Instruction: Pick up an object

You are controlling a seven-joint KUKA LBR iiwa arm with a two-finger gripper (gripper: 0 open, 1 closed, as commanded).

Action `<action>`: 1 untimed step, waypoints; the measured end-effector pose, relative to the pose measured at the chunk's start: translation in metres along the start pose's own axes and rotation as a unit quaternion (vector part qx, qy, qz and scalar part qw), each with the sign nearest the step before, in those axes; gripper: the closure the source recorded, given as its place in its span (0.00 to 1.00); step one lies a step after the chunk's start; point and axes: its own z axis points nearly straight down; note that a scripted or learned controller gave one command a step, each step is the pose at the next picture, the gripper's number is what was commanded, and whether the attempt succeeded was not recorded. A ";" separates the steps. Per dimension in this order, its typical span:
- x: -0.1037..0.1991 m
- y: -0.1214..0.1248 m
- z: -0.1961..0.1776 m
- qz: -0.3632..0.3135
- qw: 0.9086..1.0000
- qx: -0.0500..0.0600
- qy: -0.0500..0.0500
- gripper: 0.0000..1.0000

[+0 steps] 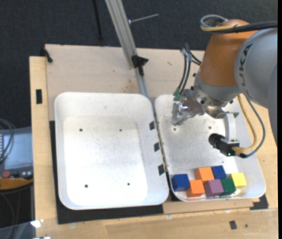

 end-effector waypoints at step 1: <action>0.061 -0.013 0.004 0.000 1.000 0.002 0.000 1.00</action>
